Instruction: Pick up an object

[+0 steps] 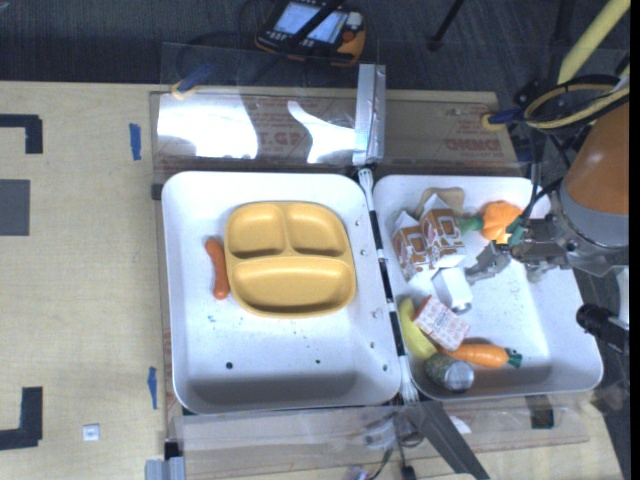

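The right bin [560, 338] holds a heap of small items. Two red-and-white snack packets [425, 238] lie at its back. An orange toy vegetable [497, 216] sits to their right. A white block [453, 288] rests mid-bin, above a red-patterned packet [440, 320]. A yellow banana [414, 334], a carrot [482, 354] and a grey can [452, 374] lie near the front wall. My gripper [487, 264] hangs low over the bin, just right of the white block and below the orange vegetable. Nothing visibly sits in its grasp.
The left bin [190, 358] carries a yellow divided plate [290, 258] with an orange sausage [218, 268] beside its left edge. A clear plastic sheet [260, 118] lies behind the bins. The arm's orange band [605, 173] and cables stand at the right.
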Action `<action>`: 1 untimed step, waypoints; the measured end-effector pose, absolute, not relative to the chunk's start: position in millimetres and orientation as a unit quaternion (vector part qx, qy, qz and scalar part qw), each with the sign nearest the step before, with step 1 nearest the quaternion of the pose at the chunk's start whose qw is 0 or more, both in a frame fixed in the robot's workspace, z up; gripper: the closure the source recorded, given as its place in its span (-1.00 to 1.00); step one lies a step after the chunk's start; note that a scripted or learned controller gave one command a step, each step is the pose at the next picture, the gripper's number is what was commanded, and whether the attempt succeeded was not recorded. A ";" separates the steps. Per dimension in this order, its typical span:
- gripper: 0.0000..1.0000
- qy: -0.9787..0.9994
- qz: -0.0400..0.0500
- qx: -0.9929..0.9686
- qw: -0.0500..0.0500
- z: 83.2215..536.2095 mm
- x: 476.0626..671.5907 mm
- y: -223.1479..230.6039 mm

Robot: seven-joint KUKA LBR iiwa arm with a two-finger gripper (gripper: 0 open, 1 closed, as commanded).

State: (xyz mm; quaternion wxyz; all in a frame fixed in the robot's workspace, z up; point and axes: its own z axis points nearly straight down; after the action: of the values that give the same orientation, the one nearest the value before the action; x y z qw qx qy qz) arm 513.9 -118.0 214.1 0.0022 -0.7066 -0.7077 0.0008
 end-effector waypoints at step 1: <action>-1.00 -0.785 0.000 -0.620 0.002 107.1 561.0 -99.5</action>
State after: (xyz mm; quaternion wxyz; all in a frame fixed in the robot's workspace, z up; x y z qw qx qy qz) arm 561.0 -99.5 107.1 0.0018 -0.6196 -0.7849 0.0003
